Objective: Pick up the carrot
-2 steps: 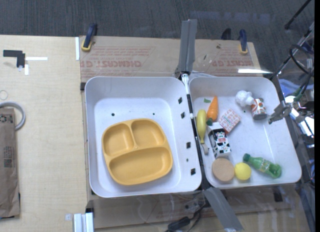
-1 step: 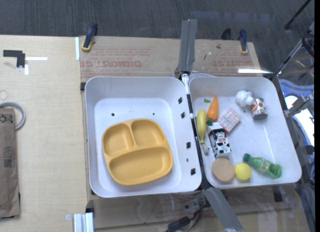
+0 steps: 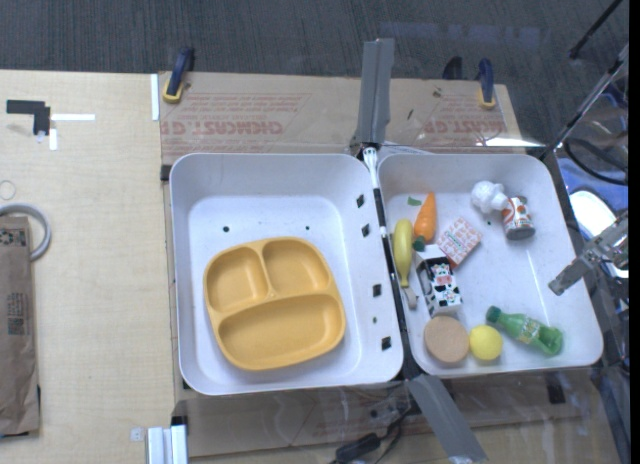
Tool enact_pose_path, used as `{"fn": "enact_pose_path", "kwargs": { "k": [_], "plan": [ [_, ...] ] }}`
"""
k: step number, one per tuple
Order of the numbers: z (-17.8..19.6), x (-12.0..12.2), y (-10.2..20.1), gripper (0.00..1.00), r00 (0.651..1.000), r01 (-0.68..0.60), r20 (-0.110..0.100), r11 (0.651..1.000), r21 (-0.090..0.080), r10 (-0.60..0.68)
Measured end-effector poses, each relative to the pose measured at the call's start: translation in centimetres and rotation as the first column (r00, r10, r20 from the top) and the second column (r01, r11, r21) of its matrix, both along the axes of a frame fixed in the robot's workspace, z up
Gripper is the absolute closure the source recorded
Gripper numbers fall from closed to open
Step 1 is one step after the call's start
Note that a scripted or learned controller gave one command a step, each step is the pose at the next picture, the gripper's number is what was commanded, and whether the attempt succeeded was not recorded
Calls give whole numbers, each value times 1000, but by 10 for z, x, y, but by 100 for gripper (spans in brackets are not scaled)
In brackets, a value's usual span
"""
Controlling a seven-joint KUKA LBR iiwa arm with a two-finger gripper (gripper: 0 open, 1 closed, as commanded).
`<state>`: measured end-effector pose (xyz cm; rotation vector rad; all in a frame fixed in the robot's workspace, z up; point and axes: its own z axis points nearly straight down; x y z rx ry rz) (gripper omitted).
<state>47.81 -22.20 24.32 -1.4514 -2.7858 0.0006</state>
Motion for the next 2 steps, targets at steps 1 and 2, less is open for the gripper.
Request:
{"fn": "enact_pose_path", "kwargs": {
  "k": [1,2],
  "plan": [
    [9,1,0,100,1000,1,2,1000,-1,-1],
    [-152,0,0,100,985,175,1,985,0,-175]
  ]
}}
